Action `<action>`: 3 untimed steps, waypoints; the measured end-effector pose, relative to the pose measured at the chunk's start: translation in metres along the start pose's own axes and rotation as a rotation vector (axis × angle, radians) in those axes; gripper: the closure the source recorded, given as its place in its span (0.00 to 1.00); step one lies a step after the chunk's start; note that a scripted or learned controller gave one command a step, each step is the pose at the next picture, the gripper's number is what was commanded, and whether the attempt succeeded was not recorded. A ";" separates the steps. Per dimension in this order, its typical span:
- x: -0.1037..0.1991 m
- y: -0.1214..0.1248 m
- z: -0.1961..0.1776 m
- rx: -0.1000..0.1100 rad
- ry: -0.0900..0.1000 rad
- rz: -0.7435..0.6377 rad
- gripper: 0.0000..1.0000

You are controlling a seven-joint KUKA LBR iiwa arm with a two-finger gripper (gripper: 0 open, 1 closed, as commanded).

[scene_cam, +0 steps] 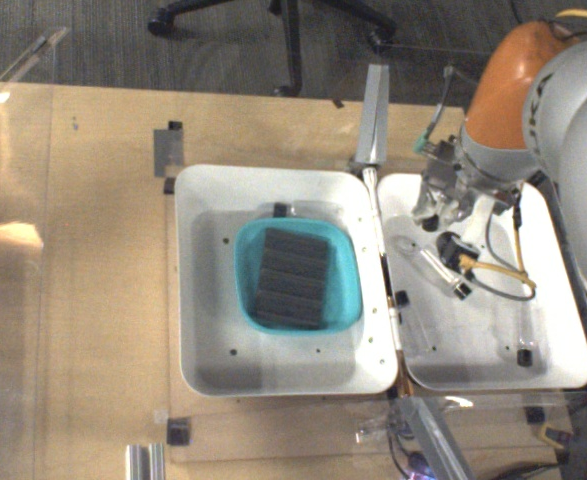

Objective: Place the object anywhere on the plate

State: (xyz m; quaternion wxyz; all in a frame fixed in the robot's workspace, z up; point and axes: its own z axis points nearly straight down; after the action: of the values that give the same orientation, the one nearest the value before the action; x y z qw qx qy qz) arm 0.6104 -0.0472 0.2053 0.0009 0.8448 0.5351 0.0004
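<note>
A teal square plate (347,290) sits in the middle of the left bin (203,298). A dark grey ribbed block (293,276) lies flat on it, well inside its rim. My gripper (436,211) hangs over the far left part of the right bin (553,363), apart from the plate and the block. I see nothing held in it.
The two bins meet at a raised divider (385,268). A grey metal post (373,118) stands behind that seam. The arm's orange band (508,78) and grey body cover the right bin's far right side. Office chair legs (283,8) stand on the floor beyond the bench.
</note>
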 end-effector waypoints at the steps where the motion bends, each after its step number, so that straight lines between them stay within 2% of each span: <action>1: 0.046 -0.059 0.021 0.002 0.002 -0.110 1.00; 2: 0.046 -0.059 0.021 0.001 0.002 -0.109 0.00; 3: -0.001 -0.039 0.021 0.000 0.002 -0.157 0.00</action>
State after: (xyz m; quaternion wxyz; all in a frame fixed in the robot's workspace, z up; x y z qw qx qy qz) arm 0.5751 -0.0312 0.1845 0.0005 0.8003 0.5997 0.0012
